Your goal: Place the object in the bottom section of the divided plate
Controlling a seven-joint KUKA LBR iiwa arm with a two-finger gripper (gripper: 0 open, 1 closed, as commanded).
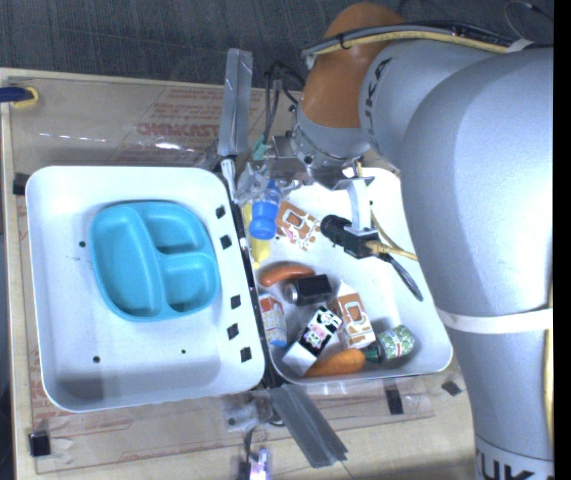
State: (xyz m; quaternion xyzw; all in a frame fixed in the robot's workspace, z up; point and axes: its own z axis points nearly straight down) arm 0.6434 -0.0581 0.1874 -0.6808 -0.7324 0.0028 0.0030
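Camera view: fixed overhead, looking down at a slant.
Floor (115, 18): dark grey carpet, seen beyond the far edge of the bench.
Bench (115, 118): pale top under a clear sheet with red print; a blue clamp (7, 96) sits at its far left corner.
Left bin (65, 348): white and shallow; it holds the divided plate (155, 258), which is blue and lies flat near the bin's middle.
Right bin (417, 308): white, touching the left bin along a shared wall. It holds a printed card (298, 226), an orange-red sausage shape (285, 272), a black can (311, 288), a black-and-white box (317, 333), a brown box (354, 318), an orange carrot shape (335, 362) and a green can (397, 344).
Arm (465, 168): grey, reaching in from the right over the right bin.
Gripper (255, 183): at the far left corner of the right bin, beside the shared wall; whether it is apart or together cannot be told.
Blue-and-yellow object (263, 218): in the right bin, just beside the gripper on its near side; contact cannot be told. It is well apart from the divided plate.
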